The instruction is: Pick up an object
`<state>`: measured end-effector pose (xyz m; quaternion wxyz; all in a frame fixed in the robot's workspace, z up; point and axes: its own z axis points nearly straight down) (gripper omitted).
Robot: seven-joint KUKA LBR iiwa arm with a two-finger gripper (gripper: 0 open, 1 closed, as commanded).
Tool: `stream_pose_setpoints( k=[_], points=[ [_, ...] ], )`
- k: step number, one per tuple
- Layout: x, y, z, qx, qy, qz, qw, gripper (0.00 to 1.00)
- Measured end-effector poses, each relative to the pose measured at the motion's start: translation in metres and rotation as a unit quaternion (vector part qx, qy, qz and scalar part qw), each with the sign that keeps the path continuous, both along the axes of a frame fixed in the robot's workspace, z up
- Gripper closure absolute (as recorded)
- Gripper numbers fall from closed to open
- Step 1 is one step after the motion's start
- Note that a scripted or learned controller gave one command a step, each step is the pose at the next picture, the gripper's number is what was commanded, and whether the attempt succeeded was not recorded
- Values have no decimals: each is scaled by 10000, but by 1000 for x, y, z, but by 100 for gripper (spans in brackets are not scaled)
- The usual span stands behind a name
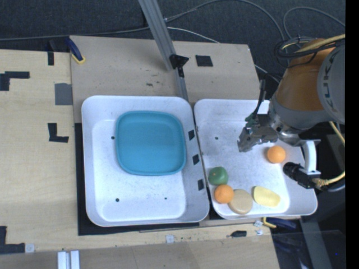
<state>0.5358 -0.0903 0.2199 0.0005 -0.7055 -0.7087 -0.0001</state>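
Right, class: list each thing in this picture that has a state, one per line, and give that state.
claw: over the right bin, nothing seen between its fingers
blue plate: lying flat in the left bin
green ball: resting in the right bin
orange ball: resting, touching the beige disc
second orange ball: resting beside the claw
yellow piece: lying by the front rim

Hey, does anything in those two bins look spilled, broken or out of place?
Nothing stands out. The blue plate lies flat in the left bin; the small pieces sit loosely in the right bin, below the claw.
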Motion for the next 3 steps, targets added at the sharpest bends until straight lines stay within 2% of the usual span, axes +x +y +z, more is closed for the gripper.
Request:
stream_pose_setpoints(
  k=[1, 3],
  points=[
    [-4, 48, 10, 1, -4, 0, 10000, 100],
    [-7, 159, -5, 0, 5, 3, 10000, 100]
  ],
)
